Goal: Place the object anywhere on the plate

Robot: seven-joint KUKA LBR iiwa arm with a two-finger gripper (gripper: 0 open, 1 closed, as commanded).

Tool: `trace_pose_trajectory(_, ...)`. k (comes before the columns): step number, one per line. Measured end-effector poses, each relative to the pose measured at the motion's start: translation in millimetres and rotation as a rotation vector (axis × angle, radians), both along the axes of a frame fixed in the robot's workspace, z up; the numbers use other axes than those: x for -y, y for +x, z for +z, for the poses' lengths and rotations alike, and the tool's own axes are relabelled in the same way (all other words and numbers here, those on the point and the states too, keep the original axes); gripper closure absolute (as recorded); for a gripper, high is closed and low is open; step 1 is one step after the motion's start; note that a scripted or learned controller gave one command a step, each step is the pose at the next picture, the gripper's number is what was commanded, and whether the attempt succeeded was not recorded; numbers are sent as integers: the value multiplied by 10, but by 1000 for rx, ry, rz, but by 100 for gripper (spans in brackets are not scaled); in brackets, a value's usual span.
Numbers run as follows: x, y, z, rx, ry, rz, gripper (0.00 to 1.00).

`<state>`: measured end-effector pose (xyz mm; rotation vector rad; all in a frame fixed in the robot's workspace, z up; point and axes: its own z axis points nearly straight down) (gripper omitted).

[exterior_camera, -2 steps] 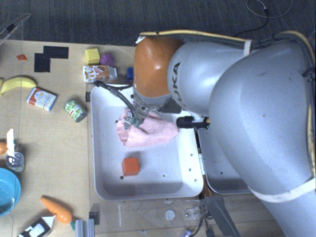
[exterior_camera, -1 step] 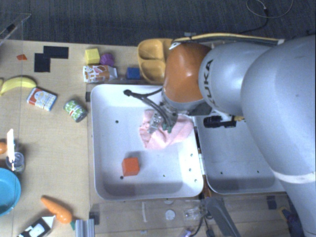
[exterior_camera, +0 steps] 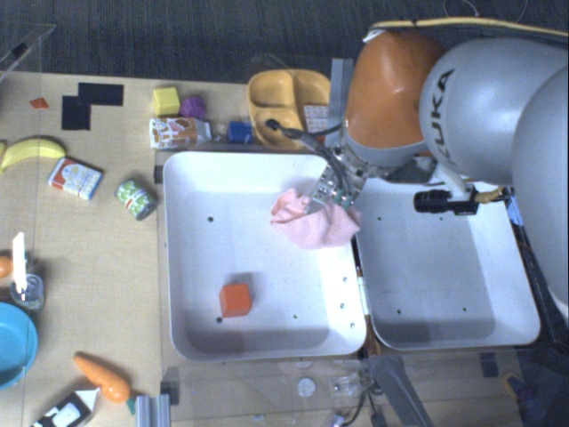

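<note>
A crumpled pink cloth lies bunched at the right edge of the left white bin.

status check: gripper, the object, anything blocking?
Gripper at the pink cloth, right edge of left bin; grasp unclear. Orange block loose in the same bin, apart from the cloth. Nothing blocking.

Even, fairly bright overhead light washes the two white bins close to overexposed, flattening their walls. Soft grey shadows pool along the near inner walls at the bottom. A broad sheen sits on the orange band and grey arm casing. The whole frame is slightly soft and grainy; the upper floor is dim.
</note>
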<state>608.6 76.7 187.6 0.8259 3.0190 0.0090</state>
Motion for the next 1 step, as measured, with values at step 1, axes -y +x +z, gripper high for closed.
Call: trace_pose_trajectory(1, -374, -52, 224, -3, 3, -307, 100)
